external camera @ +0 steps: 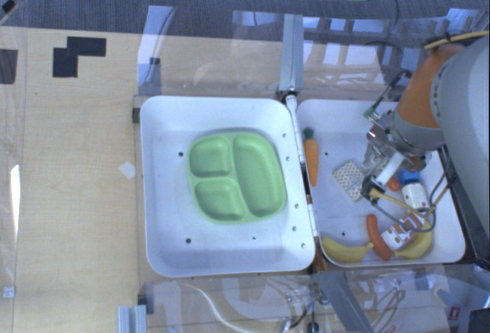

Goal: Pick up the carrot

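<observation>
From my seat, the left bin [161, 171] and the right bin [337, 119] sit wall to wall, both shallow, white and round-cornered, with smooth, hard-looking floors. The carrot [311, 161] lies in the right bin, lengthwise and just beside the wall shared with the left bin. Its green top points to the far side and its orange body tapers toward me. That wall hems it in on one side. On the other side a strip of bare white floor separates it from a small grey piece with a mesh pattern [349, 178]. The far part of this bin's floor is also bare. Along the near wall lies a curved yellow banana [344, 249], and a glossy red sausage [377, 236] lies slantwise against it. A small white box [414, 194] sits toward the right wall. The gripper [379, 151] hangs over the right-hand half of this bin, well apart from the carrot. I cannot tell whether it is wide or narrow, and I see nothing held in it. The left bin holds a matte green plate [233, 174] with three compartments, set near its middle with white floor all round it.
</observation>
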Controlling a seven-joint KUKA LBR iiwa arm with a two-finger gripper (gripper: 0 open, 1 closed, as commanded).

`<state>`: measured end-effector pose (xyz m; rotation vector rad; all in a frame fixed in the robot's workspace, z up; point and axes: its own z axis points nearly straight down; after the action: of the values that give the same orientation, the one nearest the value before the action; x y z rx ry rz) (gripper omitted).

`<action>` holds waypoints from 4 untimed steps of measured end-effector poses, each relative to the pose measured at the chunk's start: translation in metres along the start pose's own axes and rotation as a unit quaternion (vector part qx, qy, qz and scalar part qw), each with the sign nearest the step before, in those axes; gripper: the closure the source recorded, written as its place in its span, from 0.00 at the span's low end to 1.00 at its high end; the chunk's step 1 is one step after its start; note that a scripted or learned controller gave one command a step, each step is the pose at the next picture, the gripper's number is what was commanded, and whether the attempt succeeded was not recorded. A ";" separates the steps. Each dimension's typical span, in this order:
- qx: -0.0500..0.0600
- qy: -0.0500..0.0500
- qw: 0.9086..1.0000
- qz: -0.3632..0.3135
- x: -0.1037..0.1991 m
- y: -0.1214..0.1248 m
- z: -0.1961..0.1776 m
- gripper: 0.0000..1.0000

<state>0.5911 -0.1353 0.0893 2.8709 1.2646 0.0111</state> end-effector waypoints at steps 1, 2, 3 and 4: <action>0.002 -0.001 1.000 -0.030 0.019 0.044 -0.039 1.00; 0.003 -0.002 0.998 0.055 -0.052 0.031 -0.073 1.00; 0.002 -0.002 0.979 0.203 -0.064 -0.008 -0.140 1.00; 0.002 -0.002 0.953 0.304 -0.092 0.002 -0.127 1.00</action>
<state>0.5292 -0.2046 0.2161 3.1241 0.3326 0.0034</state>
